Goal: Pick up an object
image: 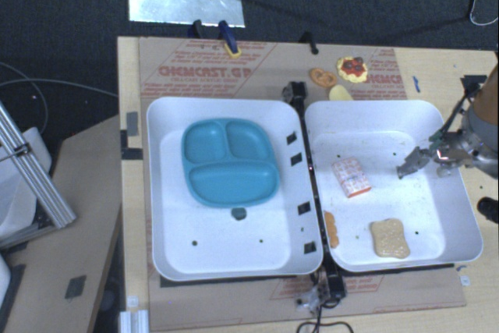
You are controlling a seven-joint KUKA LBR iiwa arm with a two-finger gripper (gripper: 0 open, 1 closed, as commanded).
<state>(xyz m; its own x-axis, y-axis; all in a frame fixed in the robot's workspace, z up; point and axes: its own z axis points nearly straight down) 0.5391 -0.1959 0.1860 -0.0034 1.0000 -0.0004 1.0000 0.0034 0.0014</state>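
My gripper (423,169) hangs over the right part of the right bin (390,129), open with nothing between its fingers. A pink and white checkered packet (352,177) lies on the bin floor to its left, apart from it. A tan bread-slice toy (389,238) rests near the bin's front. An orange piece (330,228) sits against the bin's left wall. In the left bin (171,246) lie a blue divided plate (231,161) and a small dark green object (238,213) just in front of it.
Behind the right bin, on the cardboard, sit a small pizza toy (352,69), a brown cookie (322,77) and a pale yellow piece (340,93). A blue and yellow clamp (228,39) stands at the back edge. Black clips (296,160) line the bins' shared wall.
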